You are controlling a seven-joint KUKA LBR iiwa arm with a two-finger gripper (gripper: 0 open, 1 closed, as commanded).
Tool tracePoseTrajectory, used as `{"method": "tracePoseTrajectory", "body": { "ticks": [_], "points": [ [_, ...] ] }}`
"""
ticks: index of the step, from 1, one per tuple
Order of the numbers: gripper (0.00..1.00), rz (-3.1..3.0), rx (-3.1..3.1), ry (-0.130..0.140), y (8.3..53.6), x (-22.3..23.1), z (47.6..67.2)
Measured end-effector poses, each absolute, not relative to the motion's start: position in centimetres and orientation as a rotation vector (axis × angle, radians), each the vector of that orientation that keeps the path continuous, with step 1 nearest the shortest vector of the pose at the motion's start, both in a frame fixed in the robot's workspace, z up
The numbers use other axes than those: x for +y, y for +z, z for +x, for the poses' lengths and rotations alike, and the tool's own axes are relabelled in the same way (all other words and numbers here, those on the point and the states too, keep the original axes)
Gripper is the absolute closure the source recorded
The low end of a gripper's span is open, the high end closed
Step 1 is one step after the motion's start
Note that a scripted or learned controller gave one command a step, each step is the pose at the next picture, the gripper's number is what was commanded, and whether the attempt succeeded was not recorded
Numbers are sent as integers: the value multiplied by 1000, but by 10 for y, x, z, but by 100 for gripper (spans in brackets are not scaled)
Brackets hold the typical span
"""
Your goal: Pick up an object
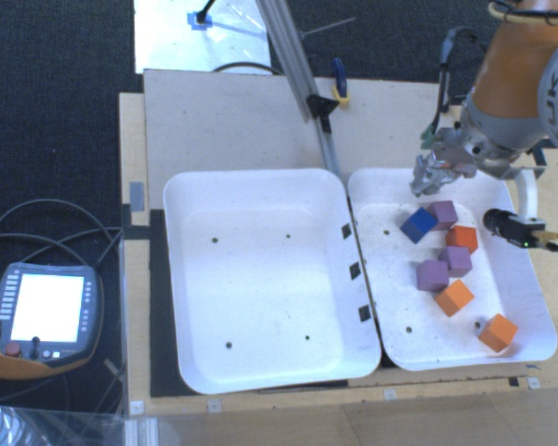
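Hovering over the right bin (525,291), the gripper (430,180) hangs just above the blocks; whether it is apart or together I cannot tell. Seven blocks lie in that bin: one blue (418,225), three purple (443,215) (458,260) (432,275) and three orange (462,239) (455,297) (498,332). The left bin (181,249) sits alongside.

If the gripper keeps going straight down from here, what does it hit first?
Probably the purple cube at the top of the right bin; the gripper hangs just above its upper left, near the blue cube. Depth is hard to judge, so it may meet bare bin floor.
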State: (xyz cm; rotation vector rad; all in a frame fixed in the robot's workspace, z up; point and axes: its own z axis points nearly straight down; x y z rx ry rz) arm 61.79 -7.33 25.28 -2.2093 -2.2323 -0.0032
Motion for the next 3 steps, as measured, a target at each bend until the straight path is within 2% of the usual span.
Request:
{"method": "tracePoseTrajectory", "body": {
  "ticks": [2, 3],
  "points": [
    [100, -2209, -2232, -3, 242, 45, 628],
    [100, -2212, -2232, -6, 245, 89, 635]
  ]
}}
